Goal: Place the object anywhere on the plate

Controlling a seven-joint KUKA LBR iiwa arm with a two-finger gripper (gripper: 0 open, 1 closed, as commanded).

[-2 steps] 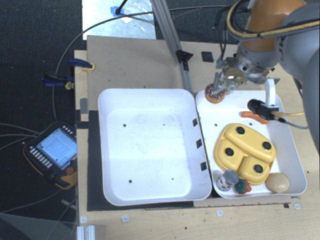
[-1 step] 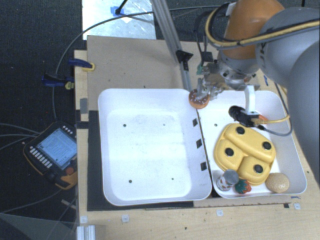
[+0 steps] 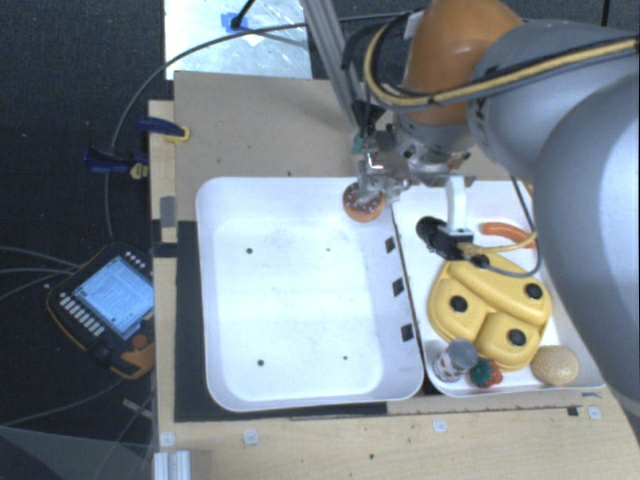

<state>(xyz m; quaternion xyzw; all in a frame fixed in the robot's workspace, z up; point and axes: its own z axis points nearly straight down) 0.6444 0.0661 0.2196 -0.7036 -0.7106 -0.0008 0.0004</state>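
A small brown round object (image 3: 364,204) hangs at the tips of my gripper (image 3: 368,190), which is shut on it. Both are over the far right corner of the left bin (image 3: 290,368), close to the divider between the bins. The yellow plate (image 3: 478,330), with three hollows, lies in the right bin, nearer and to the right of the gripper. The grey arm with its orange band reaches in from the upper right and hides the far part of the right bin.
In the right bin an orange carrot-like piece (image 3: 505,231) lies behind the plate. A beige lump (image 3: 555,365) and two small items (image 3: 460,356) sit at the bin's near edge. A hand-held control unit (image 3: 108,298) lies off the bench at left.
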